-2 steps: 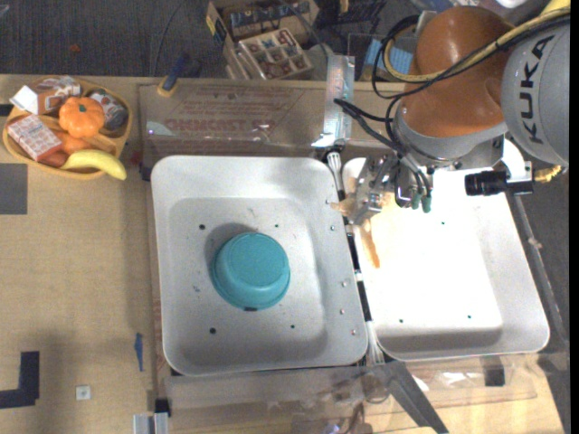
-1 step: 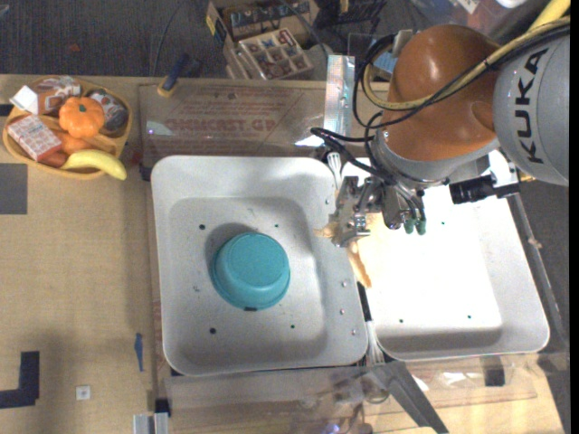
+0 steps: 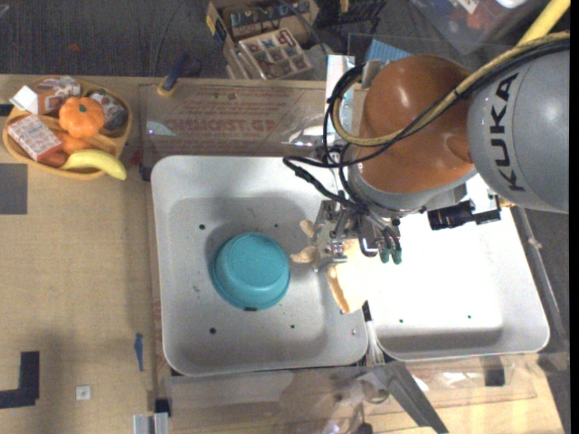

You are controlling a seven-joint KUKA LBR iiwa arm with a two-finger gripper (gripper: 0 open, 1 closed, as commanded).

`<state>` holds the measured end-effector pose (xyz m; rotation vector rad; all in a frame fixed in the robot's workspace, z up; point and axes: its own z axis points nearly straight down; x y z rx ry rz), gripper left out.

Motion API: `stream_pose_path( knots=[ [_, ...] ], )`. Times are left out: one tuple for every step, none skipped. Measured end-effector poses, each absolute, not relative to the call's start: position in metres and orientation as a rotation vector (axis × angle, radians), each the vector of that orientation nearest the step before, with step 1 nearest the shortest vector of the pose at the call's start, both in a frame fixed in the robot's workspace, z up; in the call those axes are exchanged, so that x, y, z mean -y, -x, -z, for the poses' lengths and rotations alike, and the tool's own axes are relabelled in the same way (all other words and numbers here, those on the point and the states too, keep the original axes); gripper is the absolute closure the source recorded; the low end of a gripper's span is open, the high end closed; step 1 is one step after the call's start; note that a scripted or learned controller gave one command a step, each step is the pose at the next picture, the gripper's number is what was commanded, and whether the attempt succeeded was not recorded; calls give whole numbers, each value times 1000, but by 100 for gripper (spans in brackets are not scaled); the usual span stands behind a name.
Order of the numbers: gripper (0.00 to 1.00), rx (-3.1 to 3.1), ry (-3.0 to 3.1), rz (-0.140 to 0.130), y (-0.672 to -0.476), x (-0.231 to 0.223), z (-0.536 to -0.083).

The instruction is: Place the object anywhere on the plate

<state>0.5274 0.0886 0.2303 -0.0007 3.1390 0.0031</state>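
While my gripper (image 3: 336,242) hangs over the left bin's (image 3: 181,333) right edge, a tan object (image 3: 336,287) sits between its fingers, clamped, just right of the teal plate (image 3: 251,270). My grey arm (image 3: 529,134) reads "KUKA"; printing on the cardboard box (image 3: 226,116) is illegible.

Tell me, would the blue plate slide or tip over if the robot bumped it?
The blue plate looks round and smooth, lying on the slick white floor of the left bin, so a bump would probably slide it rather than tip it. It sits low and wide, so tipping seems unlikely. It looks like stiff, light plastic, though that can't be confirmed from above.
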Motion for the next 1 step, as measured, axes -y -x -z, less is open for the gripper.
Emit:
stream_pose_path(
  knots=[
    [0,-3138,0,-3,-528,-88,-231]
  ],
)
